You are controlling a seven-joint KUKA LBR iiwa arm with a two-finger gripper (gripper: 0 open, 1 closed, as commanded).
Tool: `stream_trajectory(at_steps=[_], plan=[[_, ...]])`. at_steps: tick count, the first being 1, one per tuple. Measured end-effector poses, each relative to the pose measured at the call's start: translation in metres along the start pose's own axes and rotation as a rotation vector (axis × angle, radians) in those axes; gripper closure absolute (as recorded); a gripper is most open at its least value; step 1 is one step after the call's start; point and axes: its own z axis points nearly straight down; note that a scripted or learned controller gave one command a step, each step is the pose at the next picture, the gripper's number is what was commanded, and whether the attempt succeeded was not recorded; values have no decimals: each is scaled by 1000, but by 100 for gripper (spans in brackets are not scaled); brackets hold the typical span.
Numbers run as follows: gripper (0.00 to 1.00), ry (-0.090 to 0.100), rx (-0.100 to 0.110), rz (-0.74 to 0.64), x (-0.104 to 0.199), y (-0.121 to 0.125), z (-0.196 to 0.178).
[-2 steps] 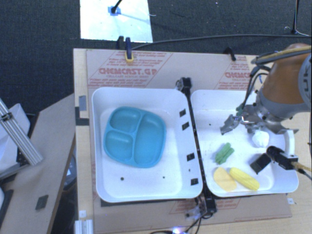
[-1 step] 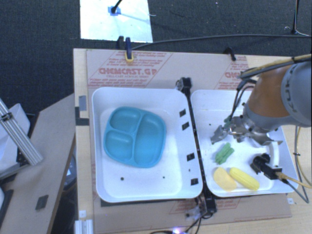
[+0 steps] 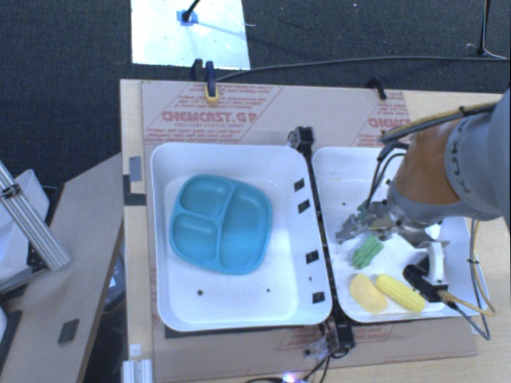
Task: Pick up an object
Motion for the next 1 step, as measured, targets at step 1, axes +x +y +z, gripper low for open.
stream_trajectory(at_steps=[1], plan=[[100,0,-2,-1,0,1,-11]])
